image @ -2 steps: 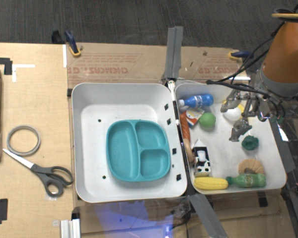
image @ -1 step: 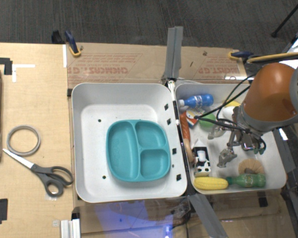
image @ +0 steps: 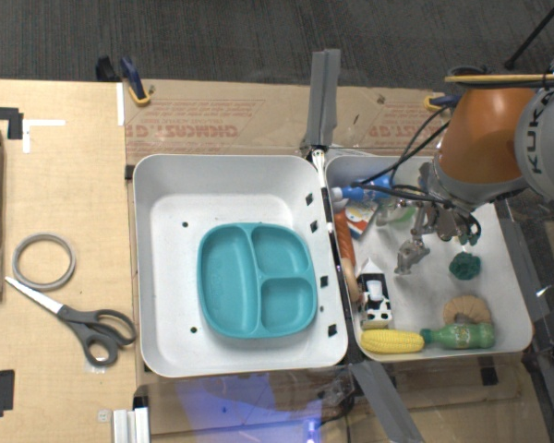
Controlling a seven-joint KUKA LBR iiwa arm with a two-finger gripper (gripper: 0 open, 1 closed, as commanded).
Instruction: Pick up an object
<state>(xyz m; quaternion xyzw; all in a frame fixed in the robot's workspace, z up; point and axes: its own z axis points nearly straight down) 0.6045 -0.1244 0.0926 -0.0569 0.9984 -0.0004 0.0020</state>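
1. My gripper (image: 414, 255) hangs over the right bin (image: 508, 247), toward its back half, with my orange-banded wrist above it at the bin's far right corner.
2. I cannot tell from this angle how my gripper is set; nothing shows held in it.
3. Along the right bin's front wall lies a yellow corn cob (image: 391, 341), and just beside it on the right a green bottle (image: 460, 337) lies on its side.
4. A round tan piece (image: 467, 309) sits just behind the green bottle.
5. A small dark green object (image: 464, 267) rests near the right wall, to the right of my gripper and apart from it.
6. A black-and-white toy (image: 376, 300) stands near the left wall, just behind the corn cob.
7. More items, one blue and one orange-white, crowd the back left corner; I cannot identify them.
8. The left bin (image: 157, 247) holds a teal divided plate (image: 257, 280) in its middle.
9. On the bench left of the bins lie scissors (image: 78, 321) and a tape roll (image: 43, 259).
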